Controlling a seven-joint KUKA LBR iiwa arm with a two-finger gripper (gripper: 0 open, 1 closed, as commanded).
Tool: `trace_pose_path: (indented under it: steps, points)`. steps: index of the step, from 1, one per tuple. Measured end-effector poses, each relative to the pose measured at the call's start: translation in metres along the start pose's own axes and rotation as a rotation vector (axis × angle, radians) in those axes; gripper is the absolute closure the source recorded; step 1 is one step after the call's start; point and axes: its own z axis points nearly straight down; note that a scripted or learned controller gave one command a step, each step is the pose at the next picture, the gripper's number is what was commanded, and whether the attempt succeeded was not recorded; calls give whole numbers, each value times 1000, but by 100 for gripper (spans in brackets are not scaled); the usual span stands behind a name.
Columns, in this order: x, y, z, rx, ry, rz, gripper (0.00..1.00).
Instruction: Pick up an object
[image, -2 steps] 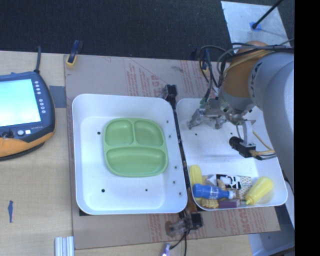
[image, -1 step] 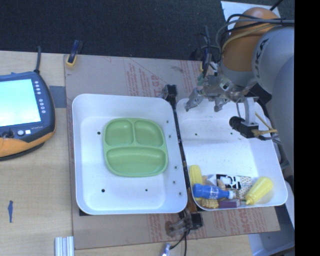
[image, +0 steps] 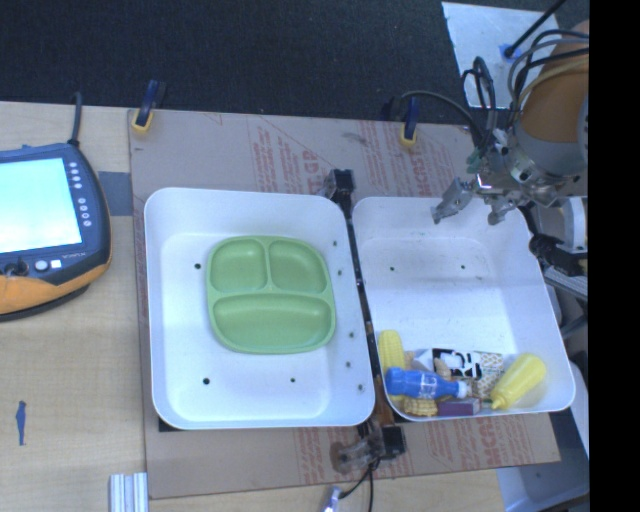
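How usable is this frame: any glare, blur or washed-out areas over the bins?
Camera view: even, soft lighting; the white bins run bright, but the green plate and toys stay readable. The pendant screen is blown out white. The gripper is slightly soft; overall resolution is low.

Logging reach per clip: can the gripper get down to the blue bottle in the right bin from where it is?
Probably yes. The gripper is above the right bin's far edge, with bare floor between it and the blue bottle. The bottle lies packed among other items, so a clean grasp may be hard.

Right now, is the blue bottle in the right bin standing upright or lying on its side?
Lying on its side. The blue bottle stretches flat along the right bin floor, among the yellow toys.
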Motion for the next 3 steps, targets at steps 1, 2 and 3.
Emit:
trace_pose_path:
  steps: [1,2,3]
  points:
    - [49,-38,103,5,2,-5,0]
    - [-49,3,54,-1,0,0,0]
    - [-5,-29,108,4,1,-5,0]
